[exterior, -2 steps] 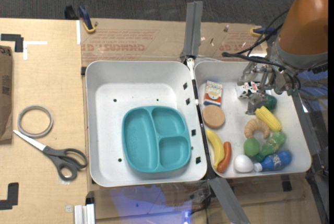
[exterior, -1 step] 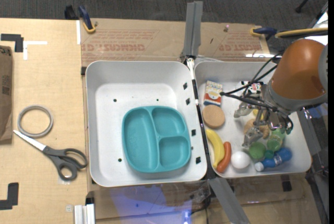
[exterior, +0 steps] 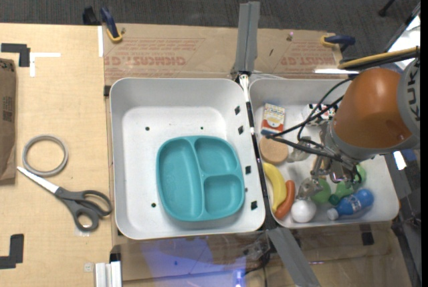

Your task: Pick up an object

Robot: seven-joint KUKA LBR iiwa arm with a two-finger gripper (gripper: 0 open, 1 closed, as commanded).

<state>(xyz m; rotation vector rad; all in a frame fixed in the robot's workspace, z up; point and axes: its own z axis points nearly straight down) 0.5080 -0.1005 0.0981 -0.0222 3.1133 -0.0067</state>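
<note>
My gripper (exterior: 329, 175) hangs low over the right bin (exterior: 382, 213), below the orange wrist band, right above a green toy (exterior: 324, 195) and a blue toy (exterior: 352, 203). Cables and the wrist hide much of it. A yellow banana (exterior: 272, 183), a red sausage-shaped toy (exterior: 286, 198) and a white ball (exterior: 302, 211) lie to the gripper's left near the bin's front. Further back are a round tan disc (exterior: 274, 151) and a small white and orange carton (exterior: 273, 117).
The left bin (exterior: 134, 118) holds a teal divided plate (exterior: 200, 177). On the bench to the left lie scissors (exterior: 70, 199) and a roll of tape (exterior: 45, 154). A grey post (exterior: 247, 35) stands behind the wall between the bins.
</note>
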